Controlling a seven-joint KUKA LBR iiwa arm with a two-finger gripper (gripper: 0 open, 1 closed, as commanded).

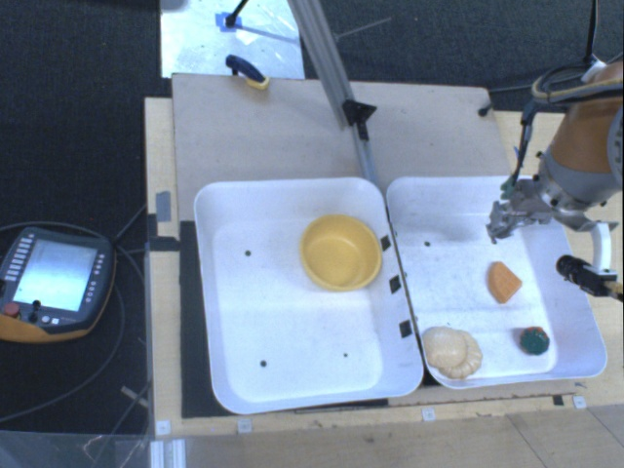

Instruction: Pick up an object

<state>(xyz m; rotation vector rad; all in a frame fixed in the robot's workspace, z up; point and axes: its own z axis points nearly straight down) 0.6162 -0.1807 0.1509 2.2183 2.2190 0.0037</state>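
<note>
Jaws of the gripper are too small and blurry to be made out, so it cannot be told if they are wide or narrow. Nothing is seen held by them. The gripper is seen low over the top right part of the right bin, on the end of the grey arm with the orange band.

3 things are found in the right bin. An orange wedge is placed just below the gripper, a little apart from it. A small dark green ball is placed near the bottom right corner. A pale lumpy round thing is placed at the bottom left corner, close to the bin wall.

1 thing is found in the left bin: a yellow bowl, set upright near the top right side.

Both bins are set side by side on the bench. A silver pole is seen slanting down to the gap between the 2 bins. A blue and yellow clamp is seen at the back edge of the bench. A control pad with a screen is seen on the dark floor at the left.
</note>
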